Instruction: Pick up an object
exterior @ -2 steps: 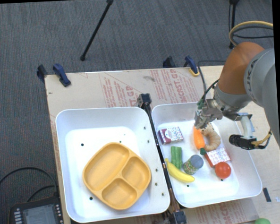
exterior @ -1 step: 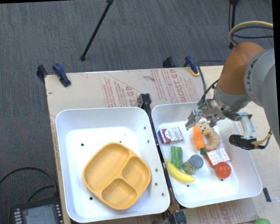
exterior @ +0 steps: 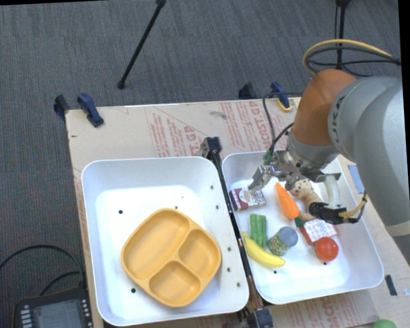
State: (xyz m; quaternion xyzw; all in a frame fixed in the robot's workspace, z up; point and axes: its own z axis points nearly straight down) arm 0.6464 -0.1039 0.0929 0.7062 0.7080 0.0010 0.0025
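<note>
The right bin (exterior: 364,268) holds several small items: an orange carrot (exterior: 287,202), a maroon-and-white carton (exterior: 247,198), a green piece (exterior: 258,227), a yellow banana (exterior: 264,252), a grey-blue can (exterior: 284,239), a red tomato (exterior: 326,249), a red-and-white packet (exterior: 318,228) and a beige toy (exterior: 303,188). My gripper (exterior: 294,184) hangs over the back of this bin, just above the carrot's upper end and the beige toy. Its fingers are spread wide, one finger (exterior: 259,179) above the carton. It is open and nothing sits between the fingers.
In the left bin (exterior: 100,201) lies a yellow three-compartment plate (exterior: 170,255). Blue clamps (exterior: 89,108) grip the bench's back edge. A control pendant (exterior: 45,322) rests on the floor at the lower left. A black divider clamp (exterior: 213,147) stands between the bins.
</note>
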